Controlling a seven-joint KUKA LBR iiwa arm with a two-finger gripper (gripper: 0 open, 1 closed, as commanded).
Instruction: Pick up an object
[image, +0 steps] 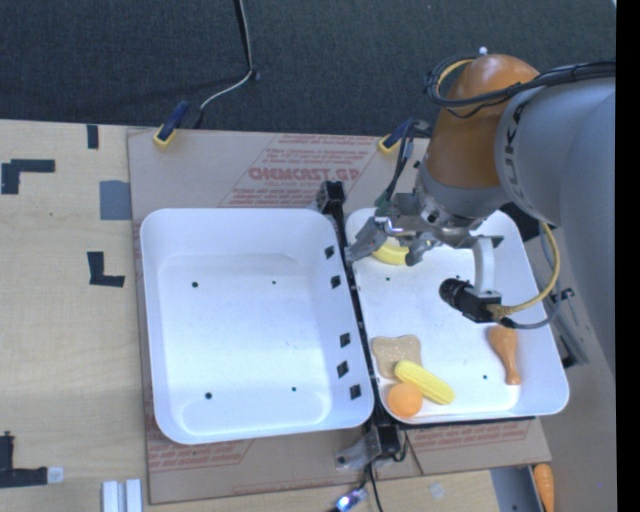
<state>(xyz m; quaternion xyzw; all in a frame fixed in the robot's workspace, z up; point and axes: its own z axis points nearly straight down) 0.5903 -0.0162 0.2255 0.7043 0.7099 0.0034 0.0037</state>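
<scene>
We see the two-finger gripper (392, 241) spread wide over a small yellow object (391, 254), possibly a banana, near the right white bin's (530, 405) far-left corner.

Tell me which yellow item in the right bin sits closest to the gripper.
The small yellow piece at the bin's far end, right under the gripper. The yellow corn cob lies at the near end, beside the orange ball.

The grey arm (570, 140) reaches in from the right, its orange band (480, 120) above the wrist at the far side. The hand (392, 245) points down and leftward, its two fingers (365, 240) spread apart.
</scene>
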